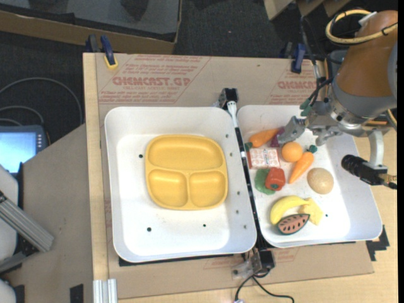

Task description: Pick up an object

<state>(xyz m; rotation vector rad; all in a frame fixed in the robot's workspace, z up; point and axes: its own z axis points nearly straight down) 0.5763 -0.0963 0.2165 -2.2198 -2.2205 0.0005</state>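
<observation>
The right bin [360, 223] holds toy foods. A small carrot [264, 137] lies at its upper left, beside an orange ball [291, 151] and a larger carrot [302, 166]. A beige egg-like piece [320, 180], a red pepper [274, 178], a pink-and-white packet [261, 158], a banana [291, 207] and a brown slice [292, 223] lie nearby. My gripper [307, 135] hangs over the bin's upper middle, just above the orange ball. Its fingers [293, 130] are spread open and hold nothing.
The left bin [126, 188] holds a yellow divided plate [187, 171]. A black divider clip [228, 97] sits between the bins at the back. The grey arm with its orange band [372, 49] fills the upper right. A black knob [355, 165] sticks out over the right bin's edge.
</observation>
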